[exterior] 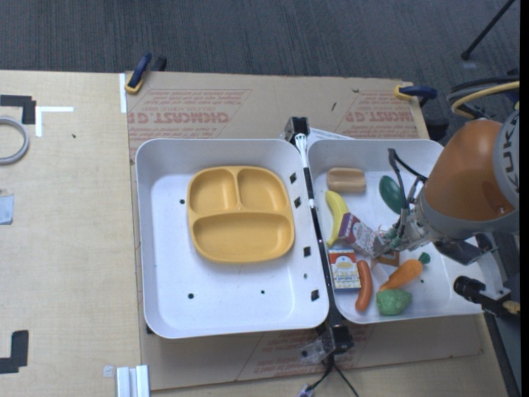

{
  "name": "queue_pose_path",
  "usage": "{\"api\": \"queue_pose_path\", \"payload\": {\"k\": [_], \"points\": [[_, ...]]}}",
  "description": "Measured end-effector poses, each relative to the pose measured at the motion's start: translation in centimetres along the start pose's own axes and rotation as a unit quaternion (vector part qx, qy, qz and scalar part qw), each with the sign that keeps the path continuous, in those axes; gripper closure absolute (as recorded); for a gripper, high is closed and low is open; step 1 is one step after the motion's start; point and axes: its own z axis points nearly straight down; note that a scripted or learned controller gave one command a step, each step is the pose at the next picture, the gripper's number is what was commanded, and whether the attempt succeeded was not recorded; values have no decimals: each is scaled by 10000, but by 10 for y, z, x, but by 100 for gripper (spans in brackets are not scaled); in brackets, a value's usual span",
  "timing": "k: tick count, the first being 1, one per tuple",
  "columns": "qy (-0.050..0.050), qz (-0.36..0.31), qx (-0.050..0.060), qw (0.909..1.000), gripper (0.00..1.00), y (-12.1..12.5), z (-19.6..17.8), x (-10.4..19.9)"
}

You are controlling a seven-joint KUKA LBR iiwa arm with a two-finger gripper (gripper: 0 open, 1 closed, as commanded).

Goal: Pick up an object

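Purple packet (357, 231) just beside pincer (395, 236)

The arm's orange band (471, 176) covers the right bin's (364, 149) three o'clock wall and runs off the frame's right edge. The gripper (395, 240) is a dark tangle, too small to read. The dark green thing (390, 192) at its twelve o'clock is half hidden behind cables. At nine o'clock, the purple packet's (354, 231) print is unreadable.

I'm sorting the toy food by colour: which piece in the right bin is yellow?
The banana, curved along the bin's left wall below the tan bread roll; the others are orange, green or red.
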Motion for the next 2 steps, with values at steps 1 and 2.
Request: {"api": "queue_pose_path", "payload": {"k": [1, 2], "points": [[83, -991, 78, 9950, 100, 12, -133, 85], [80, -2050, 58, 9787, 100, 17, -333, 85]]}}
